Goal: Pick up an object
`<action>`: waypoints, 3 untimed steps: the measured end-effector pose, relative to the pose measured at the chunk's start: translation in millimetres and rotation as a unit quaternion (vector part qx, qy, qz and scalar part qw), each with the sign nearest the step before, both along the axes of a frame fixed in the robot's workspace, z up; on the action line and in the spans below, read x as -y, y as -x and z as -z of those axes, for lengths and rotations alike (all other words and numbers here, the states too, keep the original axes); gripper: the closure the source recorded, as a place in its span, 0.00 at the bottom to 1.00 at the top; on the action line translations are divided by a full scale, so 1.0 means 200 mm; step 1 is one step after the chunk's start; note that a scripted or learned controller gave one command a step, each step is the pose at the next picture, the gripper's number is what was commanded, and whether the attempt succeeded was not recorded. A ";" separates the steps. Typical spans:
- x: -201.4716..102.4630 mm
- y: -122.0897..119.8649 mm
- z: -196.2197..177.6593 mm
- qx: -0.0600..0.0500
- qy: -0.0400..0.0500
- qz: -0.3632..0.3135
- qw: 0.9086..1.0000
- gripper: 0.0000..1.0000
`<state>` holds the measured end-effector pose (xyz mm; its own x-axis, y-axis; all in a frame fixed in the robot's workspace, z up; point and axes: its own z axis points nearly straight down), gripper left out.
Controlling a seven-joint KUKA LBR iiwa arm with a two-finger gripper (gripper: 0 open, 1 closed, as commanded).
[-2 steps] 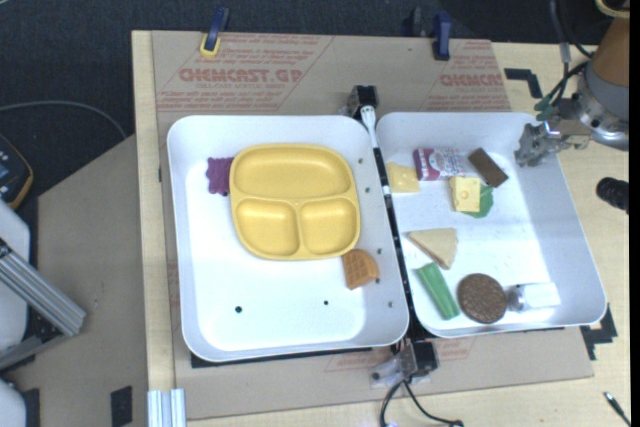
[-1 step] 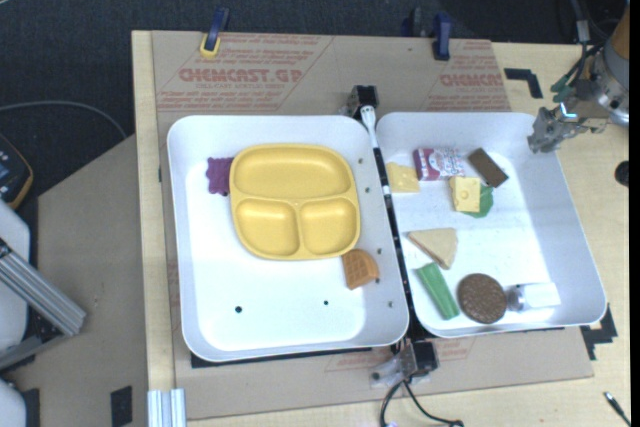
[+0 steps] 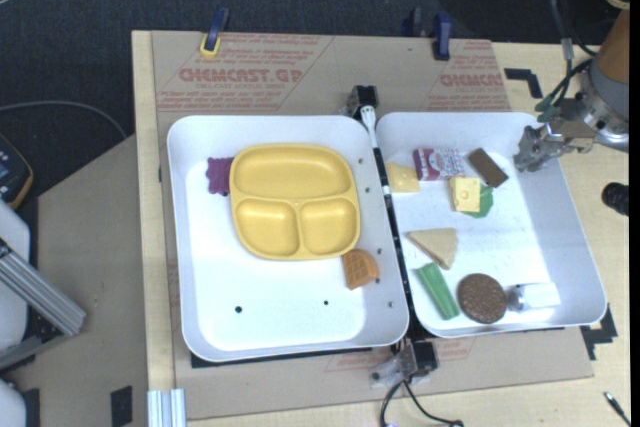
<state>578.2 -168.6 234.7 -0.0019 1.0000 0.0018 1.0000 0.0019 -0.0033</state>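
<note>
Nearest the camera, along the front of the right bin [image 3: 575, 215], lay a round brown cookie [image 3: 482, 298] with a small clear-and-white item [image 3: 535, 295] just beside it and a green stick [image 3: 435, 290] on its other side. Behind those sat a tan wedge of bread [image 3: 435, 245], a yellow block on a green piece [image 3: 468, 196], a pale yellow cube [image 3: 403, 178], a red-and-white packet [image 3: 438, 163] and a dark brown bar [image 3: 487, 167]. The left bin [image 3: 200, 265] held a yellow divided plate [image 3: 295, 200], a purple scrap [image 3: 218, 175] touching the plate's far-left edge, and a small orange-brown chunk [image 3: 360, 268] just off its near-right corner.

The gripper [image 3: 535, 150] hung over the far right corner of the right bin, near the brown bar but apart from it. Nothing could be seen between its fingers, and whether they were spread or closed could not be told from this slanted view. No object had been lifted; every piece lay flat in its bin.

By my reading, the task was at the approach step, with no target yet engaged. The next move likely called for shifting left over a chosen piece, the brown bar being closest, then descending squarely onto it.
</note>
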 end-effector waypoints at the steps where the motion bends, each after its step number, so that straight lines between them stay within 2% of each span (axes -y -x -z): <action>1: -0.22 0.19 0.06 -0.001 -0.001 0.000 1.000 1.00; 2: -0.39 0.27 0.10 0.000 0.000 0.000 1.000 1.00; 3: -0.36 0.26 0.09 0.002 0.001 0.001 1.000 1.00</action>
<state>526.0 -96.3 217.2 -0.0001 1.0000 0.0001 1.0000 0.0001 0.0002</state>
